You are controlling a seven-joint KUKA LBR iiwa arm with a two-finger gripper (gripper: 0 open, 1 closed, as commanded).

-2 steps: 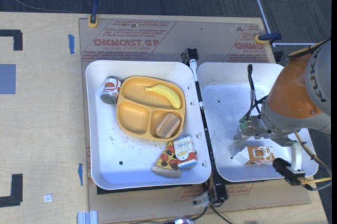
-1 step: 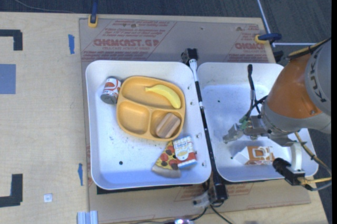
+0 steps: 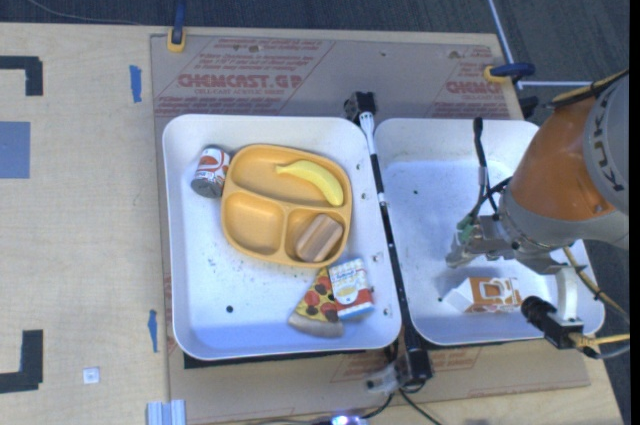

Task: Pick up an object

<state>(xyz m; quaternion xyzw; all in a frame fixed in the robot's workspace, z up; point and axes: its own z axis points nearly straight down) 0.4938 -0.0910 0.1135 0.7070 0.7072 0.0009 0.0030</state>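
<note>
My gripper [image 3: 470,248] hangs over the right bin [image 3: 420,183], near its front right part. Just below it in the view, a white and orange carton [image 3: 486,294] lies flat on the bin floor, apart from the gripper. The left bin [image 3: 190,243] holds a yellow divided plate [image 3: 262,218] with a banana [image 3: 313,179] and a brown bun-like piece [image 3: 318,237] in two of its compartments. A small can [image 3: 209,171] lies left of the plate. A pizza slice [image 3: 315,308] and a small juice box [image 3: 349,285] lie in front of the plate.
The arm's grey and orange body [image 3: 570,178] covers the right bin's right side. A black cable [image 3: 482,163] hangs across that bin. Blue clamps [image 3: 178,23] [image 3: 510,70] grip the board's back edge. A black divider [image 3: 385,233] runs between the bins.
</note>
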